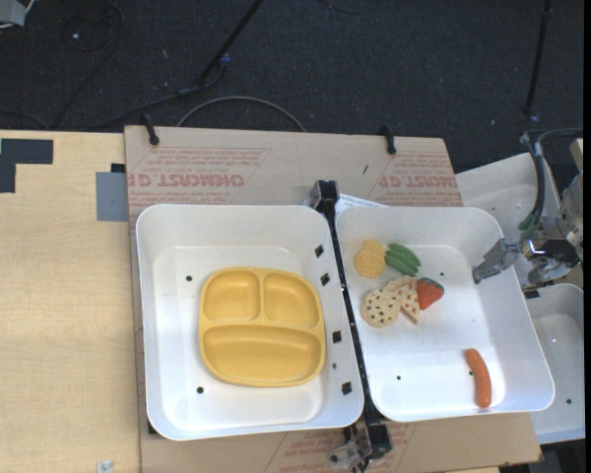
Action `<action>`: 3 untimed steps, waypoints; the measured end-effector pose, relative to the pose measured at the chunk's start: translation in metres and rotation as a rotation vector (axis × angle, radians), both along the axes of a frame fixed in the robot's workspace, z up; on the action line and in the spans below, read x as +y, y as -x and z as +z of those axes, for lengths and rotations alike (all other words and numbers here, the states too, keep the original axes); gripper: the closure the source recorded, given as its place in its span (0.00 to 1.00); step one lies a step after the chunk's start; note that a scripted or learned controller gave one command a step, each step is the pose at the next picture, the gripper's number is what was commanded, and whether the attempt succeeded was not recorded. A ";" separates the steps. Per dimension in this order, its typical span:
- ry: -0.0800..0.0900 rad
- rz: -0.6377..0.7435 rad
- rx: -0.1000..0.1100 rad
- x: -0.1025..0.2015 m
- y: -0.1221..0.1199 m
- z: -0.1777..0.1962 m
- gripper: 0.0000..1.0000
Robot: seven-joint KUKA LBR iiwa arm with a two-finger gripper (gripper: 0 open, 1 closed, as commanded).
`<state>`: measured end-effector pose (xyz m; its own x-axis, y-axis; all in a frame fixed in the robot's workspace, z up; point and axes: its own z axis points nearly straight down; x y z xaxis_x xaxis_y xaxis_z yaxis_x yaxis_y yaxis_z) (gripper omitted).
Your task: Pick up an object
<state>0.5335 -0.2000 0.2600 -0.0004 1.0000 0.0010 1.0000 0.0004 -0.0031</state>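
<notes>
The toy sausage [479, 376], lower right of the frame, is judged light, stiff, best pinched across its middle; whether the gripper [496, 260] is spread cannot be told.

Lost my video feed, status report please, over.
End effector at right bin's right rim, holding nothing. Toy food clustered upper left in bin; orange sausage alone near front right. Nothing blocking the sausage.

A yellow divided plate [261, 325] lies in the left bin [167, 244] (cardboard sheet [276, 170] beneath)
</notes>
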 end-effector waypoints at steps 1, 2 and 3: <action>-0.002 0.000 0.004 0.003 -0.004 -0.063 0.00; -0.002 -0.001 0.005 0.004 -0.001 -0.128 0.00; 0.000 -0.001 0.000 0.005 -0.001 -0.175 0.00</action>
<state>0.5345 -0.1954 0.0854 0.0006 1.0000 0.0013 1.0000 -0.0005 -0.0032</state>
